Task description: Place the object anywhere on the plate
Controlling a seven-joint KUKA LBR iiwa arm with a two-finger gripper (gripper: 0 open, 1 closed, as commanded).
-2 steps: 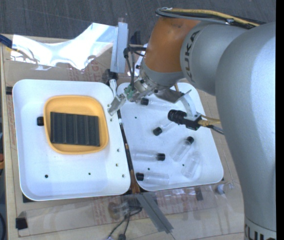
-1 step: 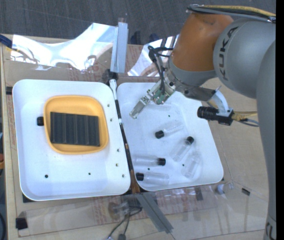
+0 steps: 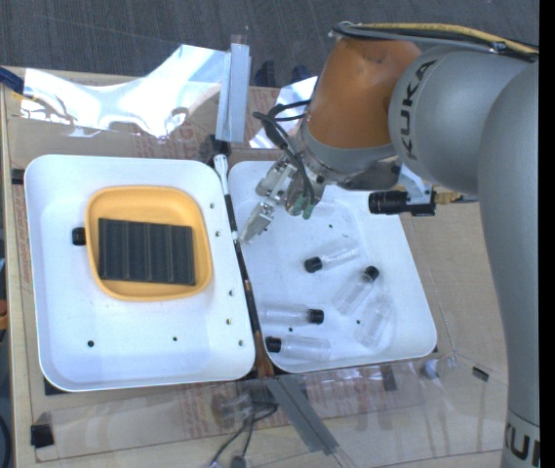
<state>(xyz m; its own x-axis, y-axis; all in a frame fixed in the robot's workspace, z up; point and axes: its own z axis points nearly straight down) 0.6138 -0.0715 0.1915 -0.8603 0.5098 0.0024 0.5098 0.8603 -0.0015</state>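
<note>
While the grey arm (image 3: 472,164) leans in from the right with its orange band (image 3: 360,91) above the wrist, the gripper (image 3: 262,217) hangs over the upper left part of the right bin (image 3: 409,300), close to the ridge where the two bins meet. Whether it is spread or pressed together cannot be told from this angle, and nothing is seen pinched in it.

Several clear vials with black caps lie scattered in the right bin: one (image 3: 331,258) near the middle, one (image 3: 355,286) tilted to its right, one (image 3: 292,314) lower down, one (image 3: 292,343) near the front rim, and a faint one (image 3: 379,320) toward the right wall. All lie apart from the gripper, below and to its right.

The yellow plate (image 3: 145,208) sits in the left bin (image 3: 62,339), carrying a dark ribbed block (image 3: 147,252) that covers most of its middle; bare yellow rim shows round the block, widest at the top. A small black piece (image 3: 79,235) lies just beside the plate's left edge.

Behind the bins stand crumpled foil (image 3: 131,96) and an upright metal strip (image 3: 233,91). Between plate and vials rises only the paired bin walls; white floor lies open round the plate on the front and left sides
</note>
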